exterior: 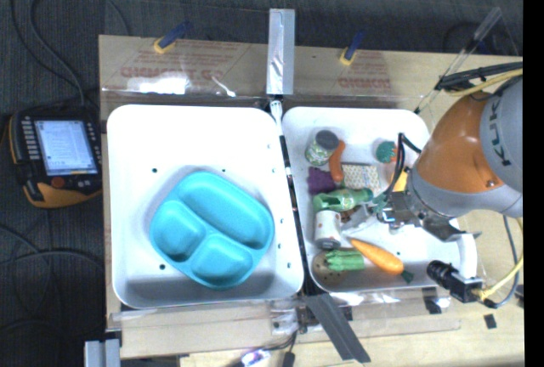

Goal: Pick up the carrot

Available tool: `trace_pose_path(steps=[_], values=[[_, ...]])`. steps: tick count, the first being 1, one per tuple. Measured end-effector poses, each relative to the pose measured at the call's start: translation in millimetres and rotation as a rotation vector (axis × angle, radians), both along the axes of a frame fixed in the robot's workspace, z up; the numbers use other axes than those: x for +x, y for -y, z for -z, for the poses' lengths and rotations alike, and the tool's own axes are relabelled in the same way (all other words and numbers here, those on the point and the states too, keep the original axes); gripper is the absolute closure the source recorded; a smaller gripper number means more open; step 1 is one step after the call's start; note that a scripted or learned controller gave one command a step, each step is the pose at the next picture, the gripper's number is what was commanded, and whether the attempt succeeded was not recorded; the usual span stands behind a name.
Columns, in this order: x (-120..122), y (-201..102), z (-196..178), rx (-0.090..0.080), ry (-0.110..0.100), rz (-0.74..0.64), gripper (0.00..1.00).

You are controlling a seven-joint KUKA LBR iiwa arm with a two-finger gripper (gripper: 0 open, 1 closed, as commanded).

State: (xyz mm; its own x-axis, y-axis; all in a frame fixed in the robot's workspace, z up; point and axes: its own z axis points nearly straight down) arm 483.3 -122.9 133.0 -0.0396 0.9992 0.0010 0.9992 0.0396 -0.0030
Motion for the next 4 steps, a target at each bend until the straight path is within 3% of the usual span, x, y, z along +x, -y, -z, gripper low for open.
trace_pose_path(steps=[1,2,3,4], values=[[2,-10,43,-0.003,0.009,0.11,0.0],[51,-21,42,-0.006,0.014,0.158,0.0],[48,51,17,-0.005,0.001,0.411,0.0],[87,90,-53,-0.006,0.002,0.114,0.0]])
